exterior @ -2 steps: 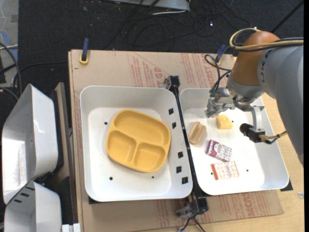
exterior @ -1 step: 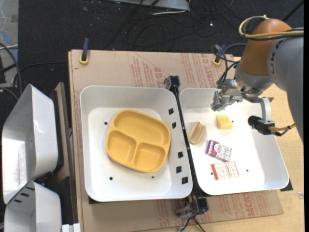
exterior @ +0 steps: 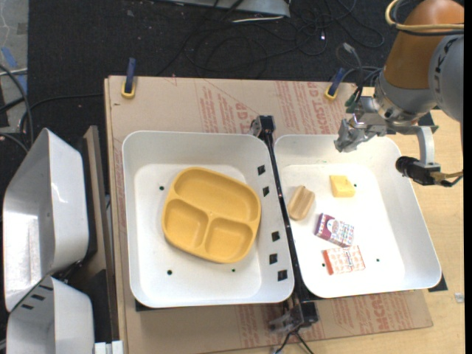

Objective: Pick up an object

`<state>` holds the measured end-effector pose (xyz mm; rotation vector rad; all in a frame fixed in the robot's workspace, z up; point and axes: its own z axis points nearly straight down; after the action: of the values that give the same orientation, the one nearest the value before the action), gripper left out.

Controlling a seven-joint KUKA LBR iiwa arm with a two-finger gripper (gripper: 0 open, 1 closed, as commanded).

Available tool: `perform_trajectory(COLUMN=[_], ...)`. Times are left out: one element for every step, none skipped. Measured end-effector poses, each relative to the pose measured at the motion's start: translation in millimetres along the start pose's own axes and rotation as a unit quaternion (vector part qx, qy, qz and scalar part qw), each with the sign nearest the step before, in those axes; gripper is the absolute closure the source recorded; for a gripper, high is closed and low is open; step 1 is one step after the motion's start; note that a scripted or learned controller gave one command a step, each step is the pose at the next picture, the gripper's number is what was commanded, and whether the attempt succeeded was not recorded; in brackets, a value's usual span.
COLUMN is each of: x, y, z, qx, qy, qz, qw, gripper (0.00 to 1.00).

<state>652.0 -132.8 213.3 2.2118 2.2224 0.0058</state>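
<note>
Nearest the camera in the right shallow white bin (exterior: 413, 260) lies a flat red-and-white printed packet (exterior: 344, 259), close to the bin's front edge. Just behind it, tilted, sits a small purple-and-white carton (exterior: 334, 229). Further back and to the left, beside the divider between the bins, rests a tan bread-roll-shaped piece (exterior: 301, 202), lying lengthwise. Behind and right of that is a small yellow cheese-like block (exterior: 341, 186).

The left shallow white bin (exterior: 140, 198) holds a yellow plastic plate with three compartments (exterior: 211, 214), turned at an angle and lying flat on the bin floor.

Farthest back, the gripper (exterior: 348, 140) hangs over the rear edge of the right bin, at the end of the grey arm with its orange band (exterior: 418, 46). It holds nothing, and whether it is spread or pressed together cannot be told from this angle. The yellow block is the nearest object to it, lying in front of the gripper and apart from it; the other three objects lie further forward.

Both bins stand on a brown cardboard-covered worktop (exterior: 199, 102).
</note>
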Motion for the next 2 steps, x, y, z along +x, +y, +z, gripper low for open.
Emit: perform_trajectory(x=[0,52], y=[2,-15], z=[-45,-50], qx=[0.0,0.004], qy=[0.0,0.001], qz=[0.0,-0.002], qw=[1.0,1.0], gripper=[1.0,1.0])
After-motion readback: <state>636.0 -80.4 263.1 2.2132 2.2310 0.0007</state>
